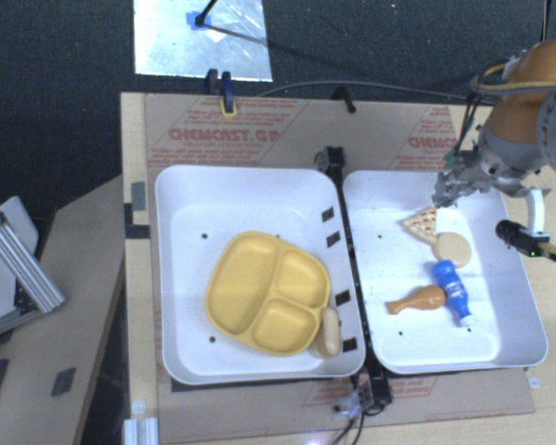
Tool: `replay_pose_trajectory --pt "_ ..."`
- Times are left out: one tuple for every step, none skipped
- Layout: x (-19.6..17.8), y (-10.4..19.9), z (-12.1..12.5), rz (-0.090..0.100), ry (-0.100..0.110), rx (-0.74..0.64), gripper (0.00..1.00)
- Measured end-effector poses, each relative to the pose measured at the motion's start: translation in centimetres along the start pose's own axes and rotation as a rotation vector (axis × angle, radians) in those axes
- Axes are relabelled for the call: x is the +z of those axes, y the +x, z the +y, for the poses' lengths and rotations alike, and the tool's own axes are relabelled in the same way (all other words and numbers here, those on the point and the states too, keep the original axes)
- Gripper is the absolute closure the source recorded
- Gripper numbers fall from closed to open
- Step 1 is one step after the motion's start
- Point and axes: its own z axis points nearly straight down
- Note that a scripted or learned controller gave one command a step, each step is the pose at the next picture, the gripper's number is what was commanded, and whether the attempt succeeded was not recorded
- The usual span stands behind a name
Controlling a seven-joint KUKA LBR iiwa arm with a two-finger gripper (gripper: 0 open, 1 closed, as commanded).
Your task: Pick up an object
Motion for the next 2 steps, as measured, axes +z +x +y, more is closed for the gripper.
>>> replay_pose_trajectory --pt "-5.7 -0.3 -0.8 0.0 0.0 0.006 1.0" --pt "-8.4 -0.3 -0.6 0.001 0.001 0.003 1.0"
